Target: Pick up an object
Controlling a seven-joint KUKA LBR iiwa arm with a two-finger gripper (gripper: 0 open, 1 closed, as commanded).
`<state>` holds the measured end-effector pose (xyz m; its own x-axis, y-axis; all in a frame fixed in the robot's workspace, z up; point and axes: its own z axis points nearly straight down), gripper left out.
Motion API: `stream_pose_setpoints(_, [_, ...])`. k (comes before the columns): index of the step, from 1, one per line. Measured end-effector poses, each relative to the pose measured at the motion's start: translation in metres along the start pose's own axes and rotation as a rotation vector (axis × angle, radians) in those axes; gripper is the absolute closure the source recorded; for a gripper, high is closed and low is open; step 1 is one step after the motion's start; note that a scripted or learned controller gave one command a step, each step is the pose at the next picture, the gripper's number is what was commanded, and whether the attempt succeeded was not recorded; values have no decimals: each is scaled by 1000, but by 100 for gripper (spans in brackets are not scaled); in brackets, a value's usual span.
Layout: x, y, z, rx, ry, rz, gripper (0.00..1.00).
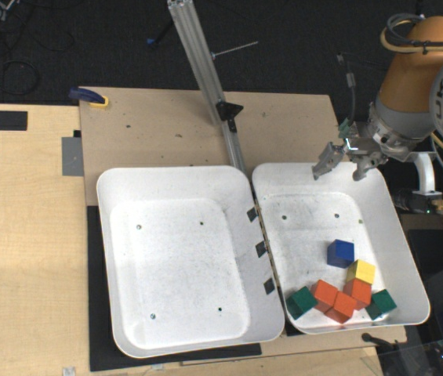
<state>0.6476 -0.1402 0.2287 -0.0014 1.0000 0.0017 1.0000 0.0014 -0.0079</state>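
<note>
Camera view: the gripper [345, 163] hangs over the right bin's [386, 210] far rim, fingers spread wide, nothing between them. Well apart, at the near end, sit the blue cube [341, 252], yellow cube [363, 272], orange blocks [340, 298] and green blocks [301, 300].

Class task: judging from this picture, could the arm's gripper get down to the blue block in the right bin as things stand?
Probably yes. The blue block sits slightly apart at the cluster's far edge, its top uncovered, and the gripper hangs above the right bin with bare floor between them.
</note>
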Motion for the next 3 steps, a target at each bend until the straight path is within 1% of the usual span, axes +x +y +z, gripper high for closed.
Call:
stream_pose_setpoints(1, [0,1,-3,-5,-2,-3,0])
stream_pose_setpoints(2, [5,1,41,0,-1,-4,0])
stream_pose_setpoints(3, [0,3,104,1,-1,1,0])
